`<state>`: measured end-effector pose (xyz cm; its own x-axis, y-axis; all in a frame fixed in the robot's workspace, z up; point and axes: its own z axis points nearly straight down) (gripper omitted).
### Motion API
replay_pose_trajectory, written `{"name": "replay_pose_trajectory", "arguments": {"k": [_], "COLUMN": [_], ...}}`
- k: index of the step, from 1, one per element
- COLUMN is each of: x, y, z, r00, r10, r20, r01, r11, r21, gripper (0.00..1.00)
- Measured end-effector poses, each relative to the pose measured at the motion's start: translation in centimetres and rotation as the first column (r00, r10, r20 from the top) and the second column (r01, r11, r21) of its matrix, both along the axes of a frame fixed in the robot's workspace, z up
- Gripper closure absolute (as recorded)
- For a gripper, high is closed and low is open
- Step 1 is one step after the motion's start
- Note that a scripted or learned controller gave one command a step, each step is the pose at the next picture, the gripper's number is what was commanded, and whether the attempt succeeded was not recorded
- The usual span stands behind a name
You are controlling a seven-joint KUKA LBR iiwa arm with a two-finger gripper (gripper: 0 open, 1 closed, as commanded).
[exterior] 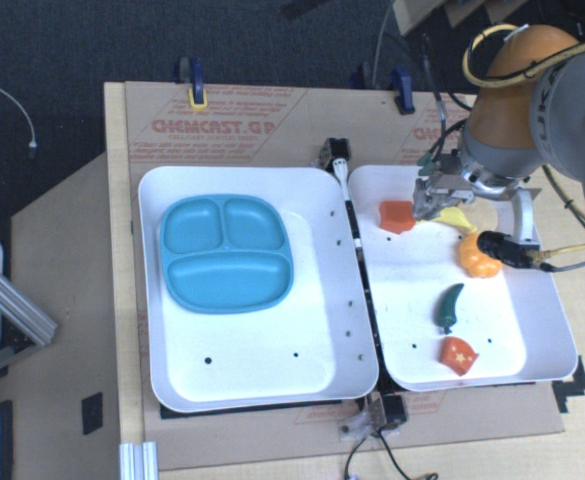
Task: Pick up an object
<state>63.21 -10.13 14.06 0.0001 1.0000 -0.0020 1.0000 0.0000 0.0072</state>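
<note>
In the camera view the right bin holds several small things. An orange-red block lies at its far left. A yellow piece sits just right of that. An orange rounded fruit lies further right, a dark green pepper near the middle, and a red strawberry-like piece at the front. My gripper hangs low over the bin's back, between the orange-red block and the yellow piece, close to both. I see nothing held in it.
The left bin carries a blue divided plate in its back left part. A black clip sits at the back where the two bins meet. Cardboard lines the bench around the bins.
</note>
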Motion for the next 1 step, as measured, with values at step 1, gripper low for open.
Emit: {"name": "replay_pose_trajectory", "arguments": {"k": [1], "x": [1.14], "y": [-0.33], "z": [5.64], "r00": [1.000], "r10": [0.001], "r20": [0.002], "r01": [-0.001], "r11": [1.000], "r21": [0.000], "gripper": [1.00]}}
